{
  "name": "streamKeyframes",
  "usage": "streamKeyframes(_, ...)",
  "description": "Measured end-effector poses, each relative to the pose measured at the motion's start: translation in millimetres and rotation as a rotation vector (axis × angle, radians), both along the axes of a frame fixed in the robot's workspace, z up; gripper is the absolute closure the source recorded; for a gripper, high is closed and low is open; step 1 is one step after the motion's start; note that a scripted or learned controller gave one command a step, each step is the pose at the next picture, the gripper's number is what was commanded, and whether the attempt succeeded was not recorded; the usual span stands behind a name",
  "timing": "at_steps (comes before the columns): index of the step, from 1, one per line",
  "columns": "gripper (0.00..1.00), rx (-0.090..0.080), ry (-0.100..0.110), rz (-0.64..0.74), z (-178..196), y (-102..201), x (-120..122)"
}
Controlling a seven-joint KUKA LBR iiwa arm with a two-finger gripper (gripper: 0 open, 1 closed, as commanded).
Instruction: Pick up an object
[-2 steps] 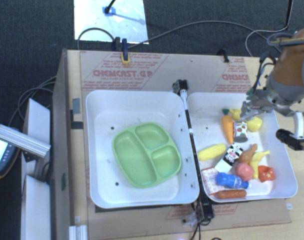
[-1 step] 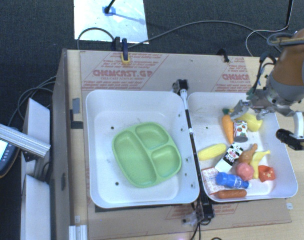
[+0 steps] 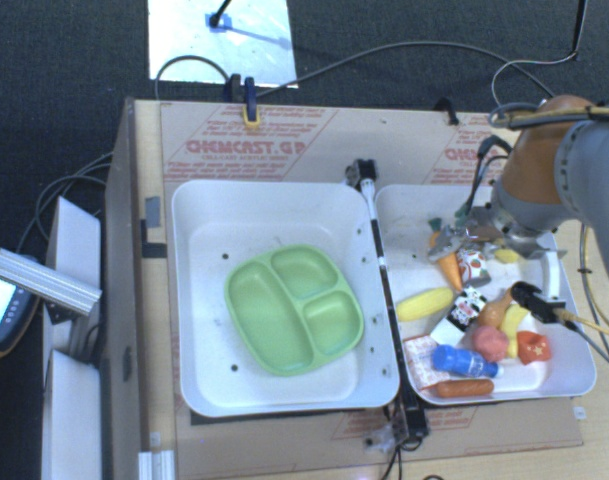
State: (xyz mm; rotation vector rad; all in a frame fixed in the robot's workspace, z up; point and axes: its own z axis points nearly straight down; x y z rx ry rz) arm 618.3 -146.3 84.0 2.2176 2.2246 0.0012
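- We see two glossy white bins (image 3: pixel 284 203) on the desk; the left one carries one smooth green three-part plate (image 3: pixel 294 308).
- We cannot tell the state of the jaws on the gripper (image 3: pixel 462 236) over the right bin's toys (image 3: pixel 462 361).

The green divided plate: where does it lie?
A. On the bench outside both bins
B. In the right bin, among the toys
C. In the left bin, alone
C: the green divided plate lies flat on the floor of the left bin, with nothing else beside it.

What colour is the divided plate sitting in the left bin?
Light green. The divided plate shows plainly in the camera view, lying in the left bin.
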Motion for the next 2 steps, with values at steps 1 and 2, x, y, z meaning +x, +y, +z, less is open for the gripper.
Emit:
streamKeyframes(1, 1.0, -0.001, -0.005, 0.002, 12, -1, 2)
streamKeyframes(2, 1.0, 0.001, -0.005, 0.002, 102, 84, 14)
